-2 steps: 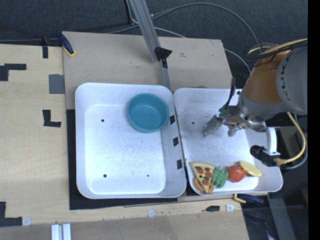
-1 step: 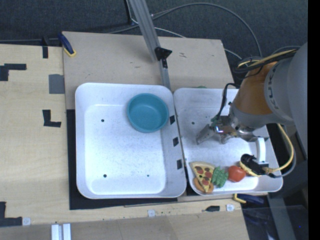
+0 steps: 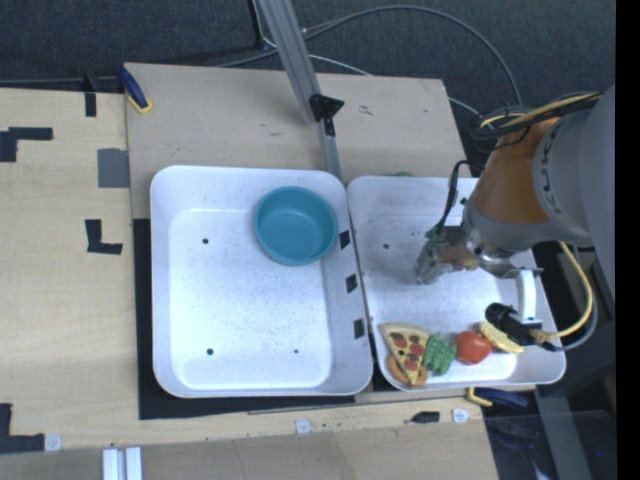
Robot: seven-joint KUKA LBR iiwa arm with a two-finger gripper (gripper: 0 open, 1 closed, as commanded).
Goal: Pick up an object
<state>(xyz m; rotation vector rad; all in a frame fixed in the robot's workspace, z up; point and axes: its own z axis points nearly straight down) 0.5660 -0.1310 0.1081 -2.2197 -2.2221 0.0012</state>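
Even, soft lighting; slightly blurry, faint shadows.

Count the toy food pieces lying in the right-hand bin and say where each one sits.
4, all along the near edge: pizza slice, green vegetable, red tomato, yellow piece beside it. The arm may hide others.

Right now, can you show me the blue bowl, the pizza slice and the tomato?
blue bowl (image 3: 295,225): camera view, on its inner bottom.
pizza slice (image 3: 404,351): camera view, on its topped middle.
tomato (image 3: 473,347): camera view, on its red top.
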